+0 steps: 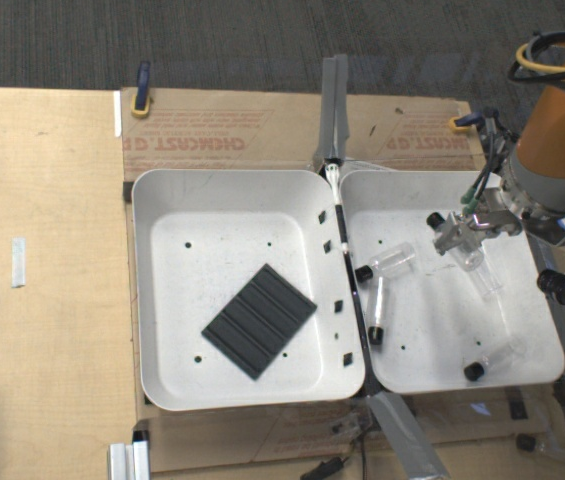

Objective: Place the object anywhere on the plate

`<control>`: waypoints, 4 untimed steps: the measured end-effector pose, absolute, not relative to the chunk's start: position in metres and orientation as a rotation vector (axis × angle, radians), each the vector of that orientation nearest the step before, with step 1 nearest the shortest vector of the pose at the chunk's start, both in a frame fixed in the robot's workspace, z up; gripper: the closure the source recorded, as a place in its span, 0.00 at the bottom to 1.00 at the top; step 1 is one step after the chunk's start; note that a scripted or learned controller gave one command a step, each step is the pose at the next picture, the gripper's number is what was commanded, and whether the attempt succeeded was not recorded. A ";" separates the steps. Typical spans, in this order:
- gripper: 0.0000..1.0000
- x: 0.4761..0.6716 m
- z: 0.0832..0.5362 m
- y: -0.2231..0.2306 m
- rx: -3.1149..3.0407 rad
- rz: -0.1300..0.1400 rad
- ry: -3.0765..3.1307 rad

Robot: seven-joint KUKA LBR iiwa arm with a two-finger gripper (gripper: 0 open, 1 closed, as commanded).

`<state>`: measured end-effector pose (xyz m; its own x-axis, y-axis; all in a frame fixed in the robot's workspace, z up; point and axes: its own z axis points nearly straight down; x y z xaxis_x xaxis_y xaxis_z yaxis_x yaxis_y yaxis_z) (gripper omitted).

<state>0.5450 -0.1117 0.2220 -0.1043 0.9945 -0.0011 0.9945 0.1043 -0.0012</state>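
Dark ribbed plate (260, 321) flat in left bin (162, 208); clear marker (375, 306) in right bin (532, 363); tool (459, 238) above, grip indiscernible.

a dark grey carpeted floor (262, 18) fills the far strip, up and left of the pincer (459, 238). under and left of the pincer lies a brown cardboard sheet (222, 128) with reversed red print, held by a blue clamp (142, 88) at its far left corner. well to the left spreads a pale wooden tabletop (42, 298). light is even and soft.
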 end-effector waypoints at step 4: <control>1.00 0.568 0.243 -0.013 -0.332 -0.001 -3.127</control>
